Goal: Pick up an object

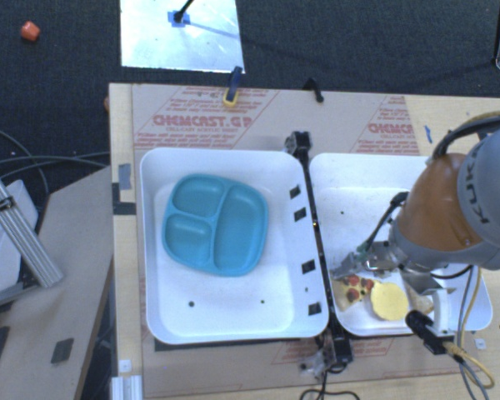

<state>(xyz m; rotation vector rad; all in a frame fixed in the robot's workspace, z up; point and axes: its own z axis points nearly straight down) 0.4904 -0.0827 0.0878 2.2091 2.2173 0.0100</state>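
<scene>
In the right bin, a small pizza-slice toy with red dots lies near the front left corner. A yellow round object lies just to its right. My gripper hangs low over the bin, directly above and behind the pizza slice, and the grey and orange arm covers the bin's right half. Nothing visibly sits in the gripper. A blue divided plate lies in the left bin.
A black divider with clips runs between the two bins. Both bins rest on a cardboard sheet. Cables and a black fitting hang by the right bin's front edge. A metal plate lies on the floor behind.
</scene>
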